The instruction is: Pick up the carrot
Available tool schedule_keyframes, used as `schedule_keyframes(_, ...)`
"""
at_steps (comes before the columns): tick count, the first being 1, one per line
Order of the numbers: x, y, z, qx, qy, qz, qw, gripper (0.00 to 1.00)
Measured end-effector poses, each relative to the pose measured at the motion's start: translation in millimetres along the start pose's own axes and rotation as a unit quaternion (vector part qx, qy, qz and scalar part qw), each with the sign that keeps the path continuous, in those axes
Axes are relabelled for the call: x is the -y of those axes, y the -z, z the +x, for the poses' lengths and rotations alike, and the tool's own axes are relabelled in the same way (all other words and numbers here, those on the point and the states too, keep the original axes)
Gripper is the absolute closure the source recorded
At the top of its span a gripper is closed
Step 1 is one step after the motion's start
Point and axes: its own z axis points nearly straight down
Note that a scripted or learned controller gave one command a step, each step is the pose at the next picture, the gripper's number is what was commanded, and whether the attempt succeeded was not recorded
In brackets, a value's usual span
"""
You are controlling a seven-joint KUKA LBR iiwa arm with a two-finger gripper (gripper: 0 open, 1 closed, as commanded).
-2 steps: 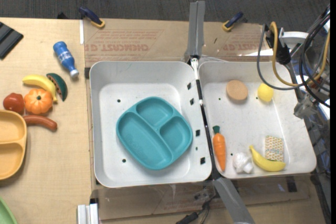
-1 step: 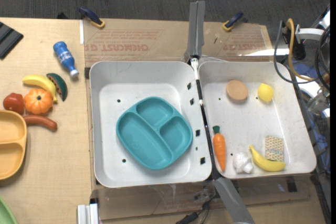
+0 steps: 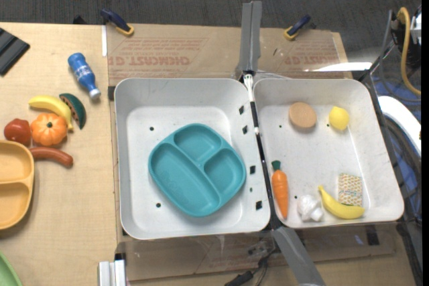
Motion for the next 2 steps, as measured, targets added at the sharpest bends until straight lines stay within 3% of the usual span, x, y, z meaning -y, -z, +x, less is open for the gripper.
schedule_keyframes(1,29,-154,-20,0.003,0.132,-0.002,0.9913,1.0)
schedule_keyframes(2,-6,-12,10,0.0,0.054,0.001,0.9985,1.0)
